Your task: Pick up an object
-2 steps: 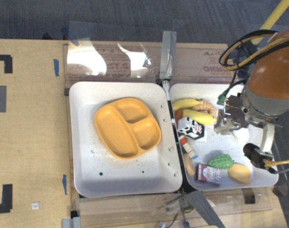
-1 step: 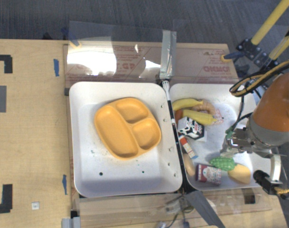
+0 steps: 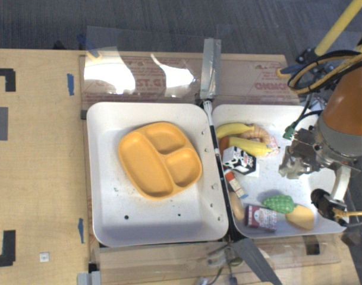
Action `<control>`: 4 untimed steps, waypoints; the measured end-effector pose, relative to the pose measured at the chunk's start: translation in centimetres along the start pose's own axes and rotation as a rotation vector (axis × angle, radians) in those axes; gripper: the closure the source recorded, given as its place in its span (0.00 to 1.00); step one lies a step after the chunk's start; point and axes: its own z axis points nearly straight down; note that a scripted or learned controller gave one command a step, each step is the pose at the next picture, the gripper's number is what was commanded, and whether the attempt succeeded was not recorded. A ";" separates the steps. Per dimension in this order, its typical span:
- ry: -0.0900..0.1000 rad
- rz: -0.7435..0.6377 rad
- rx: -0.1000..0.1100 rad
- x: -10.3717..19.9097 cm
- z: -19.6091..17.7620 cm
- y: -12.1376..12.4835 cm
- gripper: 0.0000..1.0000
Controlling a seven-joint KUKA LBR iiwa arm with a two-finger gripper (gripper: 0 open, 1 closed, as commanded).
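Roughly beneath the hand point(image 3: 295, 166), whose grip state I cannot tell, the bumpy green plastic toy point(image 3: 279, 203) lies nearest, its long axis crosswise.

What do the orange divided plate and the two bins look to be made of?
Plate: likely molded plastic, matte orange, one uniform color with soft rounded compartment walls. Left bin and right bin: probably thin formed plastic, smooth white with rounded corners, scuffed with dark specks; painted metal can't be ruled out.
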 end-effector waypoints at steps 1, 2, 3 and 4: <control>0.000 -0.004 -0.003 -4.5 -6.6 1.9 1.00; -0.001 -0.314 -0.002 -3.8 -11.8 3.0 1.00; -0.001 -0.076 0.000 2.8 -12.6 3.7 1.00; -0.002 0.003 0.005 -3.3 -8.6 1.2 1.00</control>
